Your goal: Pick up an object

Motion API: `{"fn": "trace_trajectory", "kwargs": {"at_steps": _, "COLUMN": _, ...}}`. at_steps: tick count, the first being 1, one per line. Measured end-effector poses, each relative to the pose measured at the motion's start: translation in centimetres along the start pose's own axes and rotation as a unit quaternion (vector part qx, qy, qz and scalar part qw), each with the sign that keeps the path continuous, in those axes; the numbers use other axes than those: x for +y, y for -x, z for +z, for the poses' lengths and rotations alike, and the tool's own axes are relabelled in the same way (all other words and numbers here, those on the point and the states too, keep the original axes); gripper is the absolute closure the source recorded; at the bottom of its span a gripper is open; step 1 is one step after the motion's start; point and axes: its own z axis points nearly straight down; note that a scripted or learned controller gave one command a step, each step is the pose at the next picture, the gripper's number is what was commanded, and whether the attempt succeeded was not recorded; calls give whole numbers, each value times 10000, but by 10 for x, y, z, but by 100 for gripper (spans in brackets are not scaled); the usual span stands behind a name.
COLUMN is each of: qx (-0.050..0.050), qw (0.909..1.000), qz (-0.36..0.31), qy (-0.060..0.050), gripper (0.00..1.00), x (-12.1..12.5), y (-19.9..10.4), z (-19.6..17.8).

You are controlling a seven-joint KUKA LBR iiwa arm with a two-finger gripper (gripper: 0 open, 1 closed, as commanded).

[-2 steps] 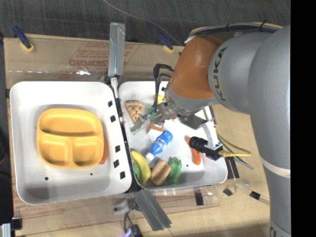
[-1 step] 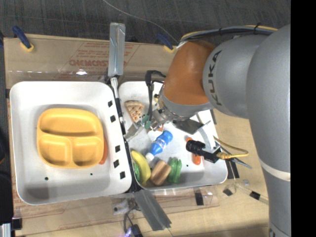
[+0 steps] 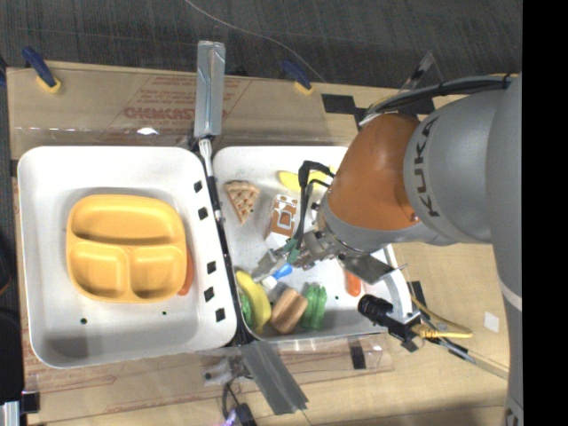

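Cardboard lines the bench under two shallow white bins; the left bin holds a yellow divided tray, and the right bin is where we are working. Our gripper is down among the clutter near the bin's middle, and we cannot tell whether it has anything, since the wrist hides most of it. Candidates lie close around it: a pizza slice toy and a small orange carton above, a banana, a brown bread roll and a green ridged toy below (all three packed against each other at the near wall). That crowding is our main worry, we judge; a descent between neighbours could catch two pieces or shove one aside; rounded toys may squirt out; and pieces hard against the wall leave little room for us to close.
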Motion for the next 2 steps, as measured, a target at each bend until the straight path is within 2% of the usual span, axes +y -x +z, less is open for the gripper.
{"fn": "trace_trajectory", "kwargs": {"at_steps": 1, "qx": 5, "qw": 9932, "qz": 1168, "qy": 13, "gripper": 0, "x": -14, "y": 37, "z": 99}}
{"fn": "trace_trajectory", "kwargs": {"at_steps": 2, "qx": 3, "qw": 9934, "qz": 1145, "qy": 7, "gripper": 100, "x": -14, "y": 38, "z": 91}}
